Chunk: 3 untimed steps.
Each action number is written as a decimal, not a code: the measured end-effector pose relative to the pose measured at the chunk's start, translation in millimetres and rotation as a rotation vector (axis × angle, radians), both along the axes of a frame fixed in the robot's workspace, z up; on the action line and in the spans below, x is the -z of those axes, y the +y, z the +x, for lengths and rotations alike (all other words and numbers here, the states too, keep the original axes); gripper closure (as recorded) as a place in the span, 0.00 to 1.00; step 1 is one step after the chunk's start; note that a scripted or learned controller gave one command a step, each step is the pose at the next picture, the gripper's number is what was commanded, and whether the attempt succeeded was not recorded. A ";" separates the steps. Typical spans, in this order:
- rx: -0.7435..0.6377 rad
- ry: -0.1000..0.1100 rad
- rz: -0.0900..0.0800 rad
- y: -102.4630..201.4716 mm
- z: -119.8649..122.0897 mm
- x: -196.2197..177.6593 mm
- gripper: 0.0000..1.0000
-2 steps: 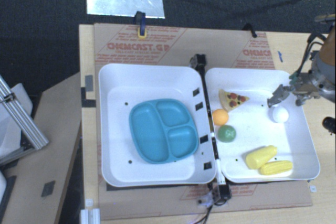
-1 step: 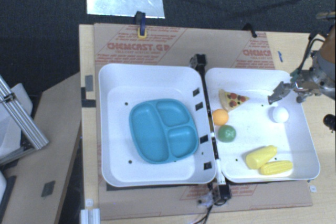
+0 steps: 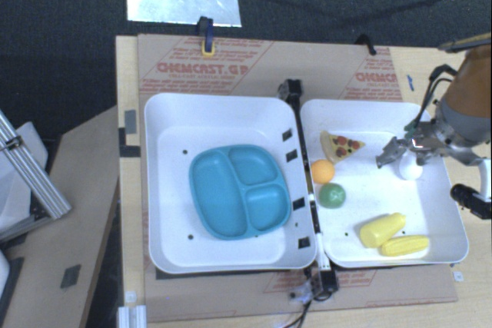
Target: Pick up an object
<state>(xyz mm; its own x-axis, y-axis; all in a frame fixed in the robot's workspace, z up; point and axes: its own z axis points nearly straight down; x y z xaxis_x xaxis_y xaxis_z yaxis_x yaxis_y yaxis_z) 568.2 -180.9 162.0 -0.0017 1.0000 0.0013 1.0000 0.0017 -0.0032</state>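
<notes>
At the right edge of the frame, the gripper [image 3: 401, 154] hangs over the right bin [image 3: 438, 253], close above a small white object [image 3: 410, 170]; whether its fingers are spread or closed cannot be told. The same bin holds a pizza slice [image 3: 342, 144], an orange ball [image 3: 323, 170], a green ball [image 3: 332, 196] and two yellow pieces [image 3: 392, 235] at lower right. The left bin [image 3: 165, 119] holds a blue divided plate [image 3: 238, 190].

Left of your gripper [image 3: 393, 152]: glossy white plastic bins [image 3: 223, 115], a smooth matt blue plastic tray [image 3: 234, 190], printed brown cardboard [image 3: 254, 61] beneath.
</notes>
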 end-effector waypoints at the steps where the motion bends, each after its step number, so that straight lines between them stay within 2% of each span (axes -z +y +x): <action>1: -0.003 -0.001 0.000 9.5 2.3 57.3 0.00; 2: -0.004 -0.002 0.006 14.0 3.9 77.9 0.00; 3: -0.002 -0.007 0.001 11.9 4.6 66.2 1.00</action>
<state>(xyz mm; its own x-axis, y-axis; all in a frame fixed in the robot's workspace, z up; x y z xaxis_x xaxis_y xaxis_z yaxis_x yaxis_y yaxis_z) 572.8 -169.0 95.8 -0.0040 1.0000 0.0025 1.0000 0.0039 0.0036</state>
